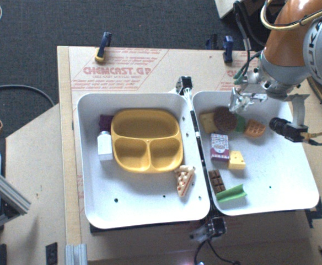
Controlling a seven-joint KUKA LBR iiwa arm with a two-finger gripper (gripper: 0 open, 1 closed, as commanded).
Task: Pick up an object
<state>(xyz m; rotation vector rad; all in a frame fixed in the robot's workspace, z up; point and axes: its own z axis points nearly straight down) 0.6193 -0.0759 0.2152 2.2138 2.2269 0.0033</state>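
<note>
Poised over the brown cookie (225, 118) at the right bin's (293, 170) far-left end; fingers' (240, 101) spread unclear; best lowered straight, avoiding the waffle (255, 129).

You have the bench (73, 148) under two white bins (95, 203), a blue-and-yellow clamp (102, 47) at its far left edge, a blue clamp (227, 47) far right, and dark carpet (39, 26) beyond.
</note>
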